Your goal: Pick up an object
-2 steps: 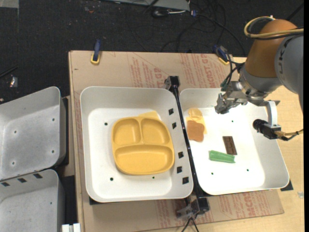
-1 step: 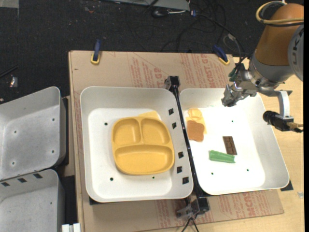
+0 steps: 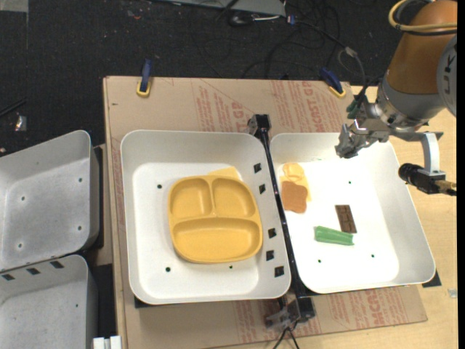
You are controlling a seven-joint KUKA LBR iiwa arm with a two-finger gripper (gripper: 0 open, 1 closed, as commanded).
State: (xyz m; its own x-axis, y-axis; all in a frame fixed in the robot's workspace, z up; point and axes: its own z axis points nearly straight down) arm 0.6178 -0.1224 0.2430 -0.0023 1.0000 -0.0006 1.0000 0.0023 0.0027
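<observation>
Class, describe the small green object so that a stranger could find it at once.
Look in the right-hand white bin, toward its near edge. The small green stick-shaped piece lies there, just below a dark brown rectangular block. It is the bin's one green item; the neighbours are brown, tan and yellow.

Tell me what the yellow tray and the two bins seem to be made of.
The yellow tray looks like molded plastic: even color, rounded compartment walls, a soft sheen. The left bin and right bin look like thin white plastic or painted metal, matte with rounded corners; the view cannot settle which.
</observation>
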